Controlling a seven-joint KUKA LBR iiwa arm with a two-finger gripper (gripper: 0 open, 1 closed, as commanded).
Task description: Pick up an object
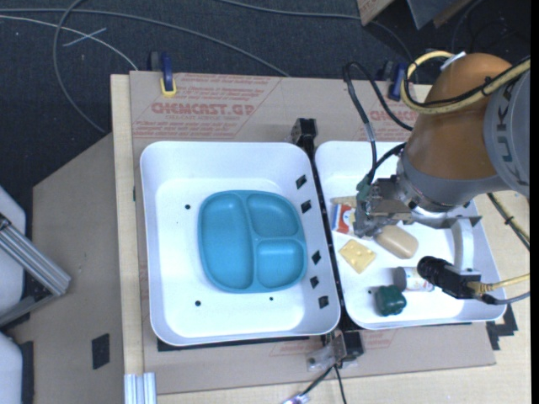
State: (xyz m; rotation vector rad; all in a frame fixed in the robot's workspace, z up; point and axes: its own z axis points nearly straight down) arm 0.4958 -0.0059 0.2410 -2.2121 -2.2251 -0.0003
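My gripper (369,219) hangs low over the left part of the right bin (438,314), under the grey arm with its orange band. Directly beneath it and to its left lies a red and white packet (343,218), partly hidden by the gripper. A tan roll-shaped object (397,242) lies just to the lower right of the gripper. A yellow cheese wedge (356,255) sits just below the gripper. Nearer the front are a small white tube (410,279) and a dark green object (389,300).
The left bin (168,293) holds a blue divided plate (251,240) in its middle. A black divider with clips (313,225) runs between the two bins. The arm covers the back right of the right bin. Cardboard lies under both bins.
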